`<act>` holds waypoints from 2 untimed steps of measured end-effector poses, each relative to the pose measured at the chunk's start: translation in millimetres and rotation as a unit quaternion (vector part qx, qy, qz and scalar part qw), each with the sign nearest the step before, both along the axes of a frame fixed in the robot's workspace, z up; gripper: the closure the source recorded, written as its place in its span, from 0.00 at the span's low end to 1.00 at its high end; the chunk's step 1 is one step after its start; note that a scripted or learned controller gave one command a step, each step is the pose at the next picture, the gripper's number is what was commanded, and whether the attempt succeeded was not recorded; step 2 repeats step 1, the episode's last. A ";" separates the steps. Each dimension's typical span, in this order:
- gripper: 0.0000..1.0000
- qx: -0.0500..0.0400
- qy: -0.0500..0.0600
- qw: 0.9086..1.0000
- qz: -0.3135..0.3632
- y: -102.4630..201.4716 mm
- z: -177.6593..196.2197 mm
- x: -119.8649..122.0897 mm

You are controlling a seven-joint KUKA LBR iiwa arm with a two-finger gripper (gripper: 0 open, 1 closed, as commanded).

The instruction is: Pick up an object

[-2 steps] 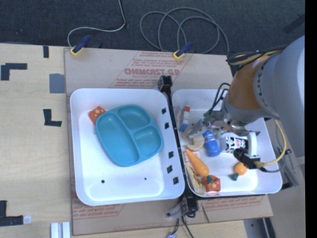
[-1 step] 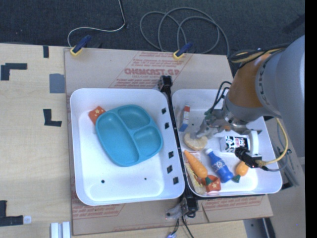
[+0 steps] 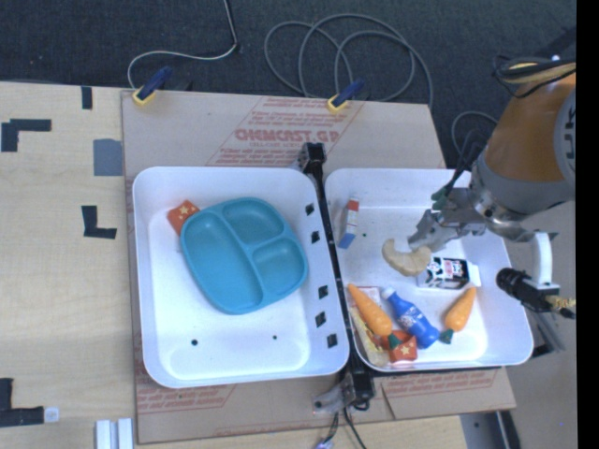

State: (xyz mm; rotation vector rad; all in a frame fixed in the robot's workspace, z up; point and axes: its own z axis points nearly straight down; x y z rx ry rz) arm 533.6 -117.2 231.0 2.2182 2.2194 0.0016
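1. Dark carpet with loose grey cables (image 3: pixel 337 59) lies behind the bench, and a brown cardboard sheet (image 3: pixel 281 134) sits under two white bins.
2. Left bin (image 3: pixel 154 344) holds a blue divided plate (image 3: pixel 243 253), and a small orange-red block (image 3: pixel 182 215) touches the plate's upper left edge.
3. Right bin (image 3: pixel 510 344) holds a pale banana-shaped piece (image 3: pixel 405 258), a black and white small carton (image 3: pixel 447 272), two carrots (image 3: pixel 371 312) (image 3: pixel 459 309), a blue bottle (image 3: pixel 413 319) and a small upright box (image 3: pixel 349 219).
4. The arm's gripper (image 3: pixel 429 230) is low over the right bin, just above the pale piece.
5. I cannot tell how wide the claw is or if it has hold of anything.
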 end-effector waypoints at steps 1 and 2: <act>1.00 0.001 0.003 1.000 0.000 47.6 -47.6 34.9; 1.00 0.001 0.003 1.000 0.000 47.6 -47.6 34.9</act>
